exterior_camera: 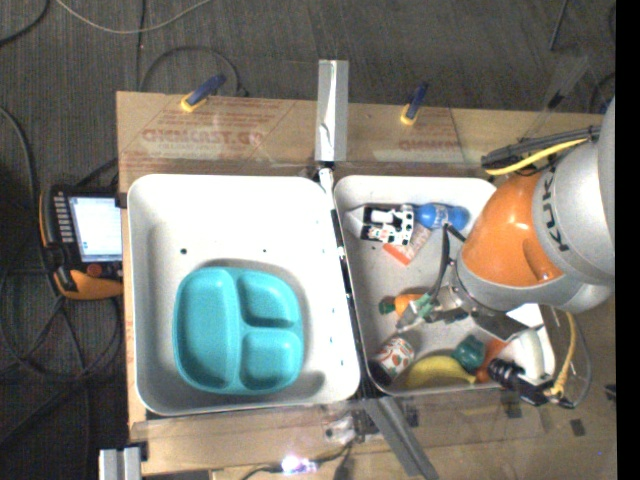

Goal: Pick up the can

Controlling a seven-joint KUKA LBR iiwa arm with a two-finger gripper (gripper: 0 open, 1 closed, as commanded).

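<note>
Can (395, 354) lies tipped in right bin (352, 268), near front-left corner, touching banana (440, 371) on its right. Long axis slants from lower left to upper right. Gripper (420, 308) hangs just above-right of can, beside orange item (407, 301). Jaws' state: cannot tell. Likely next: shift toward bin's front-left, descend across can's short axis. Teal tray (238, 328) sits in left bin.

A brown bench (250, 133) is carrying two white bins side by side. The right bin (352, 268) is sitting around the pincer (412, 313); the left bin (150, 268) is lying well beyond it, touching its neighbour.
</note>
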